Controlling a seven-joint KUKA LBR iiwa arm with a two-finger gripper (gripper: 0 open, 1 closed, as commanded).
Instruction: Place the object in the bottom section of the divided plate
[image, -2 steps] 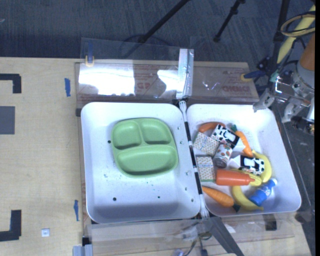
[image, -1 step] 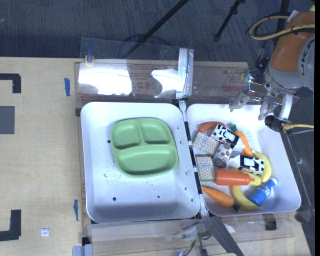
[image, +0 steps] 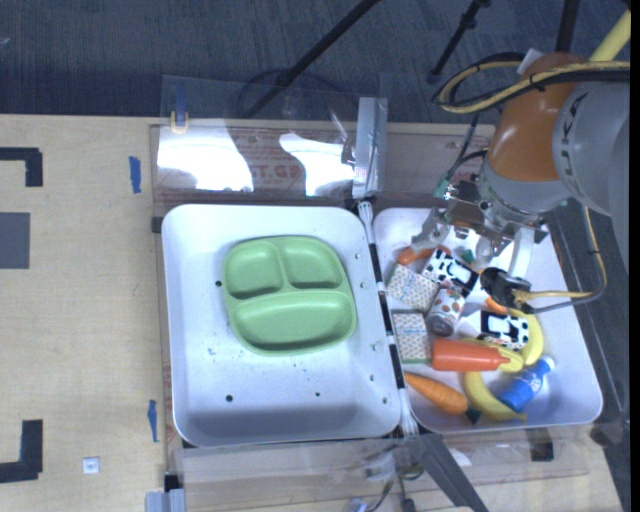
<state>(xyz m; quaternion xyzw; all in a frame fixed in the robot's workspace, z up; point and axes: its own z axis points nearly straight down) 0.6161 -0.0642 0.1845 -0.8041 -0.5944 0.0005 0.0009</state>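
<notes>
A green divided plate (image: 290, 293) lies in the left bin, with two small sections at the back and one wide section at the front, all bare. My gripper (image: 468, 247) hangs over the back of the right bin (image: 570, 400), just above a heap of toy items. Beneath and around it lie a black-and-white spotted toy (image: 447, 268), a patterned packet (image: 410, 287) and a small can (image: 442, 318). Nothing shows clearly between the fingers.
Nearer the front of the right bin lie an orange-red bottle (image: 468, 354), a carrot (image: 437, 392), a banana (image: 500, 395) and a blue bottle (image: 524, 386). The left bin (image: 200, 380) holds the plate alone. A metal divider (image: 368, 150) stands behind the bins.
</notes>
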